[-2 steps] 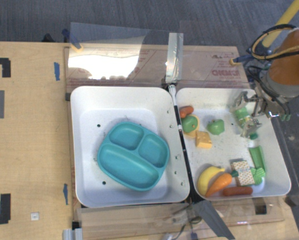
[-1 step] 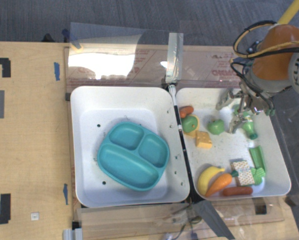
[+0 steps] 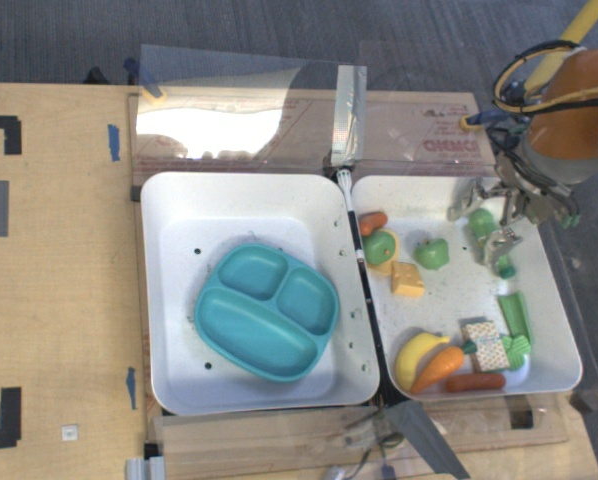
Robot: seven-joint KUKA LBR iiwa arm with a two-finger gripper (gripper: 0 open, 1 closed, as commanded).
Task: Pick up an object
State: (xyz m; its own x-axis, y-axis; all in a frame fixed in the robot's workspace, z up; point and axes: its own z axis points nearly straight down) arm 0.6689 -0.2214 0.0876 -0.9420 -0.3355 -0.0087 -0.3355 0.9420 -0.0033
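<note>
Red sausage (image 3: 474, 381) lies at the right bin's (image 3: 561, 313) front; fingers (image 3: 501, 230) clamp a green toy (image 3: 482, 222).

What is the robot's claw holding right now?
It looks like a small green object sits between the gripper's fingers, over the right bin. Which part of it is pinched cannot be told.

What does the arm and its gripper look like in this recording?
The arm shows an orange band above its wrist, with black and yellow cables looping over it. Below, the gripper is a pale grey metal assembly of thin linkages, seen above the right bin.
</note>
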